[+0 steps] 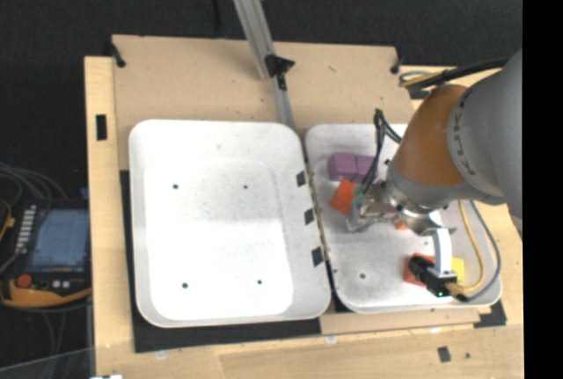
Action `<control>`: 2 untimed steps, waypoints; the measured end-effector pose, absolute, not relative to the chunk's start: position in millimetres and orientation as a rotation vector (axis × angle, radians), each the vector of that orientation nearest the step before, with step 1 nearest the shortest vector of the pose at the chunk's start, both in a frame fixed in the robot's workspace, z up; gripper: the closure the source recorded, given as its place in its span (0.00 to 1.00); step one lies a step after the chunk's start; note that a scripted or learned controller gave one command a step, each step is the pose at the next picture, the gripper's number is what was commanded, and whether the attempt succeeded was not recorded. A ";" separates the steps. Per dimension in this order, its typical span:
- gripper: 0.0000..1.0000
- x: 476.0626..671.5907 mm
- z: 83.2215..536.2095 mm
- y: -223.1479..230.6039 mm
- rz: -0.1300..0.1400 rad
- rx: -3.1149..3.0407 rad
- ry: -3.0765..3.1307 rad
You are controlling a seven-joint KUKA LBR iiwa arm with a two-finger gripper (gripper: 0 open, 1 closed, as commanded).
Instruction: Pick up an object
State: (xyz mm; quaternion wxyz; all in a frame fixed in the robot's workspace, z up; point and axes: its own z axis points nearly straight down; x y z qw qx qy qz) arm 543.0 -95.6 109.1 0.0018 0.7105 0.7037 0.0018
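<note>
The bench [202, 87] is a tan board carrying two white bins side by side. The left bin [220, 219] is the larger in view; its floor shows only a few small dark dots. The right bin [369, 285] lies against it along a shared edge fitted with small dark clips.

The arm [466, 140] enters from the right, grey with an orange band, and covers the upper right part of the right bin. A black cable runs down beside the wrist. A slanted metal rail [251, 8] crosses the top of the view and ends near the junction of the bins.

The gripper [362, 212] sits low over the middle of the right bin. Whether it is spread or closed cannot be determined from this angle.

Objects in the right bin, by size:
- A purple block [349, 164] lies above the gripper, near it.
- An orange block [343, 195] lies just beside the gripper on its left; contact cannot be confirmed.
- A red piece [417, 268] lies below and to the right, apart from the gripper.
</note>
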 end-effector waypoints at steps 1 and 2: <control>1.00 542.1 172.0 -101.0 0.007 2.220 2.214; 1.00 546.0 217.4 -96.2 0.007 2.213 2.222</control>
